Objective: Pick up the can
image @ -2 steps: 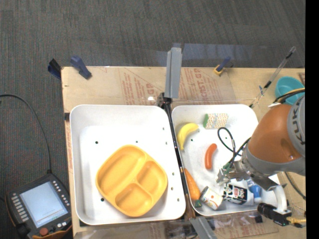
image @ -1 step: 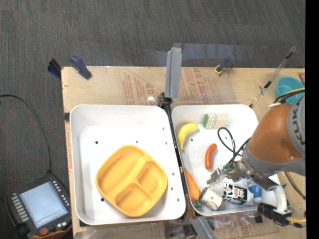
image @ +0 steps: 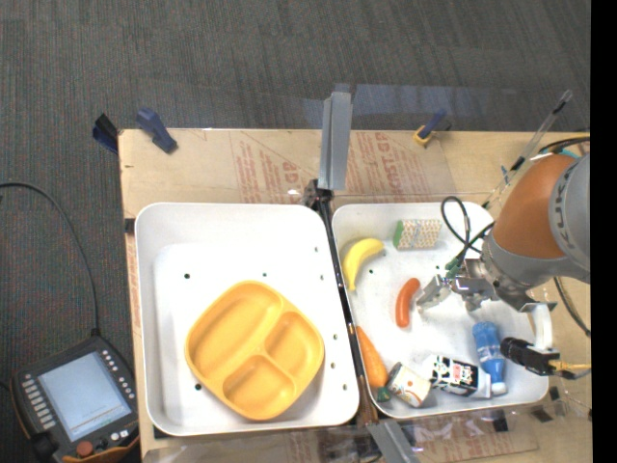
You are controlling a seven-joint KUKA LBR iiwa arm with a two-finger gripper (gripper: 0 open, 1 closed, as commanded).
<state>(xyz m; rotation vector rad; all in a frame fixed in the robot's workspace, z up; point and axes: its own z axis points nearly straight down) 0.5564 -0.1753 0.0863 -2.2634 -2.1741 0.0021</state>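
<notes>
Though illegible, red lettering (image: 289, 174) on cardboard (image: 193, 172)

- The end effector (image: 445, 291) hangs over the right bin (image: 386, 222), fingers apart, gripping nothing.
- Just beside it lies a red sausage (image: 406, 301); a banana (image: 360, 257) sits farther left.
- A yellow divided plate (image: 254, 349) rests in the left bin (image: 164, 230).
- A blue can (image: 487, 349) lies near the right bin's front edge.

Glossy yellow plastic tray (image: 254, 349), smooth white bins (image: 164, 230) — matt cardboard bench (image: 241, 162)
</notes>
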